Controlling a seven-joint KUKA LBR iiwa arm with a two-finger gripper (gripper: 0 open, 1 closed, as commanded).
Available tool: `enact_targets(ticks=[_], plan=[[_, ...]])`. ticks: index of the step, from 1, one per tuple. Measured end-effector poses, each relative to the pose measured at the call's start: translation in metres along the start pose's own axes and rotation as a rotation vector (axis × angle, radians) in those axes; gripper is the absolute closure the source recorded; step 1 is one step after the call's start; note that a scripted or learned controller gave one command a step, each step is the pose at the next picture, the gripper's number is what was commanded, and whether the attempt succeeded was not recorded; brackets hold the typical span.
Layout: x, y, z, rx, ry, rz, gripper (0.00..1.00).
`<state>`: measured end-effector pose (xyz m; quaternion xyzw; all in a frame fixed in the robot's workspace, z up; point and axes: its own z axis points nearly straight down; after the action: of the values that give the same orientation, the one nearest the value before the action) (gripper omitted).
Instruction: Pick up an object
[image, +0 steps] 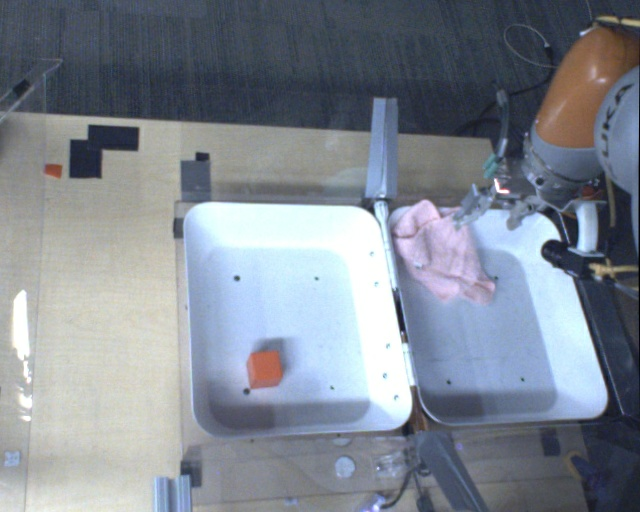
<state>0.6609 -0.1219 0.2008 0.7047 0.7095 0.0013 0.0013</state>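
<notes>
No legible text, label, brand, number or sign anywhere. Checked: both white bins (200, 300), worktop (100, 330), black shapes (98, 147) and small orange square (53, 171) at far left of worktop (plain patches, unlettered). Arm's grey-and-orange casing (585, 80) likewise unmarked at this resolution.

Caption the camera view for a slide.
Gripper above right bin beside pink cloth; orange block in left bin.

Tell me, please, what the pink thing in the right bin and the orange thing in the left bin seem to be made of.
The pink cloth looks like soft fabric: crumpled, folded, matte. The orange block seems rigid, perhaps foam or plastic: flat faces, straight edges, dull surface.
</notes>
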Motion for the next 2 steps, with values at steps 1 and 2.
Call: enact_targets(ticks=[1,2], plan=[[-0.014,-0.011,0.102,-0.008,-0.002,-0.034,0.00],[-0.030,-0.032,0.107,-0.018,-0.003,-0.096,0.00]])
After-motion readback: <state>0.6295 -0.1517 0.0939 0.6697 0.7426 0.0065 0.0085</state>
